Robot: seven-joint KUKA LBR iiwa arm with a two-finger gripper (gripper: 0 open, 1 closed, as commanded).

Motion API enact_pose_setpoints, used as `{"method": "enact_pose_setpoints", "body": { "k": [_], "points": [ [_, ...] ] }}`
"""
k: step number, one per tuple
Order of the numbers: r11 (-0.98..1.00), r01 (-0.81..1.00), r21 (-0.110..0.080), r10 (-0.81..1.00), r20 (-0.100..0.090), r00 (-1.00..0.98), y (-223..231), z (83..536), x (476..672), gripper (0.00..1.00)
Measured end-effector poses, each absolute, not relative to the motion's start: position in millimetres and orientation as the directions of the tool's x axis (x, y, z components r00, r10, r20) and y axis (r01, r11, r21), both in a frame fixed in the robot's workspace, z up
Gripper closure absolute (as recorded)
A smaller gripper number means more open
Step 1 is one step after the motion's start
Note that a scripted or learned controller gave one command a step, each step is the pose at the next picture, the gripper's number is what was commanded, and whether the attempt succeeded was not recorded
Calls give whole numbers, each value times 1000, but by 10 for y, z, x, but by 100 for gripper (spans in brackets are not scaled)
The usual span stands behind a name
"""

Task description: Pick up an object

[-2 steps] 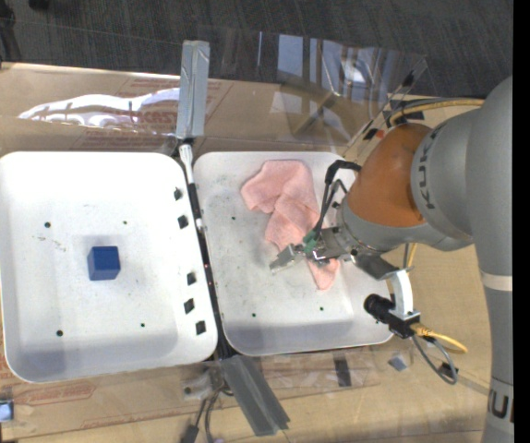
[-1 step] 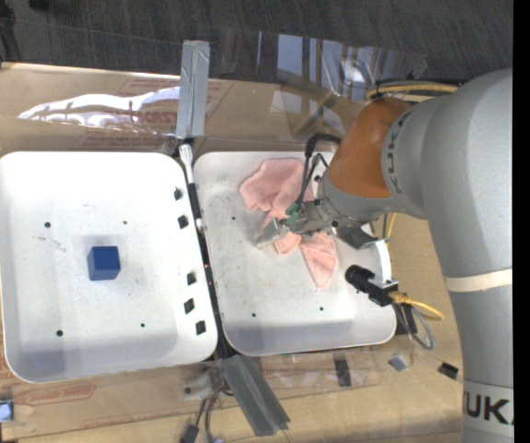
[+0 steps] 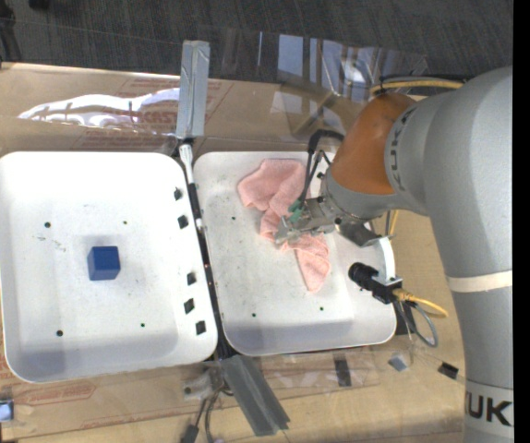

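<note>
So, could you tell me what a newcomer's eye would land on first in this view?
Probably the big grey arm with its orange band, reaching in from the right, its tool down on the crumpled pink cloth in the right bin. Next, the small blue cube sitting alone in the left bin.

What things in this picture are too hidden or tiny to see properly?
- The hand, camera view: too small and crowded against the pink cloth to judge its grip.
- Pink cloth, camera view: its middle is hidden by the hand.
- Right bin, camera view: the arm covers its right side.
</note>
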State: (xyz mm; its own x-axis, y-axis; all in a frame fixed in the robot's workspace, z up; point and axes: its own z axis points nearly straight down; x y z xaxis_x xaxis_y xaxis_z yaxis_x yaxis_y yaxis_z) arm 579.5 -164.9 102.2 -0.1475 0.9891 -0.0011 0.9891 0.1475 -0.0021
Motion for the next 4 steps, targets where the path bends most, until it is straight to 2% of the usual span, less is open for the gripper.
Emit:
{"method": "enact_pose_setpoints", "body": {
  "k": [1, 2, 3, 4],
  "points": [
    [148, 989, -2, 989, -2, -148, -1649, 1022, 5796, 0],
    [200, 980, 3, 980, -2, -200, -1589, 935, 5911, 0],
    [204, 979, 3, 979, -3, -204, -1584, 1038, 5916, 100],
    [205, 979, 3, 979, -3, -205, -1583, 1038, 5917, 0]
  ]
}}
